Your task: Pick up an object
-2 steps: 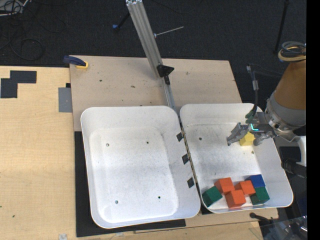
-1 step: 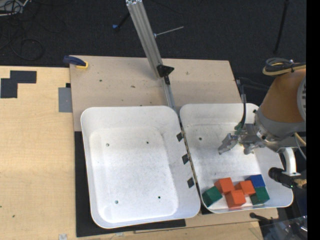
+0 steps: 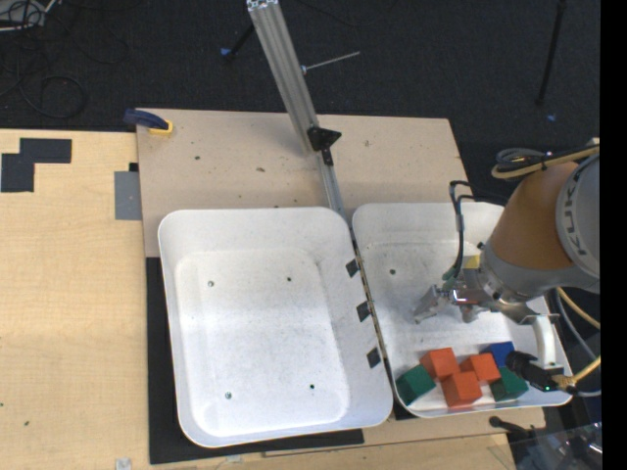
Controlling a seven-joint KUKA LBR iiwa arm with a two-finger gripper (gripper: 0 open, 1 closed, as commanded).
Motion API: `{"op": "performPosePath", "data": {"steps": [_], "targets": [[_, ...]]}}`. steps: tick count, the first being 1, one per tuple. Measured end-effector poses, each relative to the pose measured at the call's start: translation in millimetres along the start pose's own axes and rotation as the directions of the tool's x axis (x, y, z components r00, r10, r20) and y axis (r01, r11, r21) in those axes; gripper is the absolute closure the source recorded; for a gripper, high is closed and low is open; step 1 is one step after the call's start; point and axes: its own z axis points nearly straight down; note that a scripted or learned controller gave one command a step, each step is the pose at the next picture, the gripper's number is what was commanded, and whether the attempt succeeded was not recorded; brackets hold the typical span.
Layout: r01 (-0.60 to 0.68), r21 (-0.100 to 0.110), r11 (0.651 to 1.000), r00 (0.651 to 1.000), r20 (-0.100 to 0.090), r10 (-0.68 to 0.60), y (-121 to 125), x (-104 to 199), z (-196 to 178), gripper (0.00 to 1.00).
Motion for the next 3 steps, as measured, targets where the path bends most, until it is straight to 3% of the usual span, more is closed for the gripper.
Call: {"op": "performPosePath", "data": {"steps": [1, 2, 3], "targets": [[-0.002, -0.008, 1.000, 1.000, 0.001, 0.002, 0.6, 0.0, 12.1, 0.00], [-0.010, -0.007, 1.000, 1.000, -0.001, 0.010, 0.1, -1.0, 2.3, 1.00], [0.002, -0.013, 1.000, 1.000, 0.003, -0.001, 10.4, -1.2, -49.7, 1.00]]}}
